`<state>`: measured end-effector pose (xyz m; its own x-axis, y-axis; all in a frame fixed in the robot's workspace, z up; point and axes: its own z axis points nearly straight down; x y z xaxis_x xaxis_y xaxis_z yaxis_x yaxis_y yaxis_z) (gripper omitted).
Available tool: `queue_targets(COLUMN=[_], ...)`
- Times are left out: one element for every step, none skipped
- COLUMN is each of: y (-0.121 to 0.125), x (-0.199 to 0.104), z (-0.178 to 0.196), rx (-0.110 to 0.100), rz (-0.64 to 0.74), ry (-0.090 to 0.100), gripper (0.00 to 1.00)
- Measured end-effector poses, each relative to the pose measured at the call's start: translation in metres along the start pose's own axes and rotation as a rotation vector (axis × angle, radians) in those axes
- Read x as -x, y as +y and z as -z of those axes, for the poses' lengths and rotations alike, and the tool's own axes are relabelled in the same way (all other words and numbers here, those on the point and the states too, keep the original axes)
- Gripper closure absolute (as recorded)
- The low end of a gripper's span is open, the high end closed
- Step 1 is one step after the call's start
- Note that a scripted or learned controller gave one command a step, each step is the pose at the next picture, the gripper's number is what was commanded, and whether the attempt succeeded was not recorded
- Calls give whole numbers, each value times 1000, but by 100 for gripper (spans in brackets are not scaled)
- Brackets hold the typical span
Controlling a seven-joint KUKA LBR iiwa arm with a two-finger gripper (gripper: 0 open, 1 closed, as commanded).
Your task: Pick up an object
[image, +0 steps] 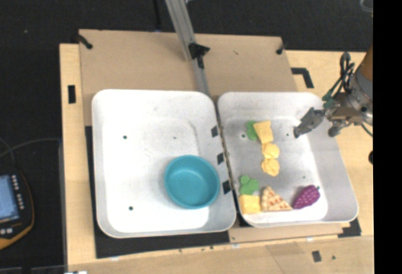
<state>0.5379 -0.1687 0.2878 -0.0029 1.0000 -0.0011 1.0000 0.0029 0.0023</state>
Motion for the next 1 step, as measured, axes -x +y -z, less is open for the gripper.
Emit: queue_targets(y=[0], x=[0], z=[0], rx=[1], rz=[-1], ry=[0], gripper=[0])
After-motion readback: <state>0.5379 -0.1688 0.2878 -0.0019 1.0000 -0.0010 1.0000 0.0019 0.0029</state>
